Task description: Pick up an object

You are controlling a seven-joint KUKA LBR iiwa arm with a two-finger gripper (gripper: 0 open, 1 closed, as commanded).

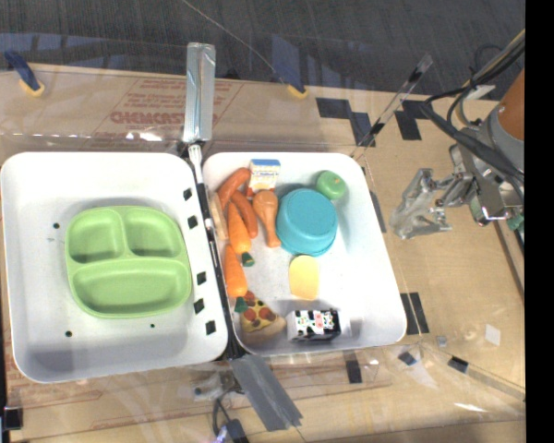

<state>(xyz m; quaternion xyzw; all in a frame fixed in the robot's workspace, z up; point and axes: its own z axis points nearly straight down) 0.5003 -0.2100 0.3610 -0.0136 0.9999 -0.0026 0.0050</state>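
Note:
The right bin (374, 289) holds several objects. Several orange carrots (238, 220) lie along its left side, and a teal bowl (307, 220) sits upside down in the middle. A green apple (331, 185) is at the back right, a small white and blue carton (265, 173) at the back, a yellow lemon (304, 276) in front of the bowl. A pizza slice toy (257, 315) and a black and white box (314, 324) lie at the front. My gripper (414, 218) hangs open over the bench right of the right bin, with nothing between its fingers.
The left bin (28, 247) holds a light green divided plate (127, 261). A metal bar (199, 90) stands at the back between the bins. Cables and the arm's wrist (485, 169) reach in from the right. Tape marks dot the bench.

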